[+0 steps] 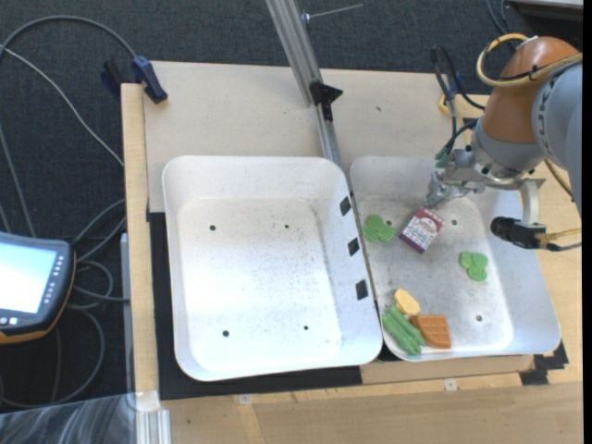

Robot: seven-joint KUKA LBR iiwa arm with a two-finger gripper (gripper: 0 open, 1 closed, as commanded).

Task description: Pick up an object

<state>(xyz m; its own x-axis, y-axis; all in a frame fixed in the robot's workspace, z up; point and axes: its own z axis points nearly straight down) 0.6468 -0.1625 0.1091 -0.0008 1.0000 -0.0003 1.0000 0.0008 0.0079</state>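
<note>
Claw: low over right bin's far edge, just beside small carton; finger state cannot be told. Carton lies mid-bin. Green pieces, yellow and orange blocks toward near-left corner.

Arm: grey rounded casing, smooth and matte.
Band: broad orange section above the wrist.
Cables: yellow and black loops beside the orange band.
Tool: small, pale grey metal.

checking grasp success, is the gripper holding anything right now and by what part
Nothing shows between its fingers. The gripper sits low in the right bin, just above the small carton.
</note>
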